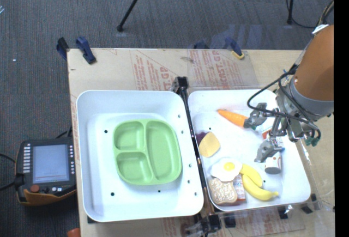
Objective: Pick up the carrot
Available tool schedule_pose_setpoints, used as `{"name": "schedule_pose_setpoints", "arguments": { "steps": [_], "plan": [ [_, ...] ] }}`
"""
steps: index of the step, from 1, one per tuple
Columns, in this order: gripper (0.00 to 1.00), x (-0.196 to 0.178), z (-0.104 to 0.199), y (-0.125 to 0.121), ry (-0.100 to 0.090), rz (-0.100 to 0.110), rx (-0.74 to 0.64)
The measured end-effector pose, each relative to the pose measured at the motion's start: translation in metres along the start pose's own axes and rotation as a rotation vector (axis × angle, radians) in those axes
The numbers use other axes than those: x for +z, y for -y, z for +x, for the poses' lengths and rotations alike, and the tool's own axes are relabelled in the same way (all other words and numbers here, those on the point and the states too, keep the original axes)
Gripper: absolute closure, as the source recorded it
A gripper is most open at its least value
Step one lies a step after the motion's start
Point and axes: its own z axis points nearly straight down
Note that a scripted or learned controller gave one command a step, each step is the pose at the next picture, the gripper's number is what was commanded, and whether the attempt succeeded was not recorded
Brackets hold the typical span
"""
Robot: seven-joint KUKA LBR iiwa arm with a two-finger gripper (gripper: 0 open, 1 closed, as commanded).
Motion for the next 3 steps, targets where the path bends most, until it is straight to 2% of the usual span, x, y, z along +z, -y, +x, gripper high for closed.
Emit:
{"name": "schedule_pose_setpoints", "arguments": {
  "steps": [1, 2, 3],
  "plan": [
    [0.00, 0.048, -0.073, 0.037, -0.003, -0.001, 0.140],
    [0.00, 0.174, -0.099, 0.061, -0.012, -0.002, 0.252],
    [0.00, 0.187, -0.119, 0.077, -0.004, 0.001, 0.571]
  ]
}}
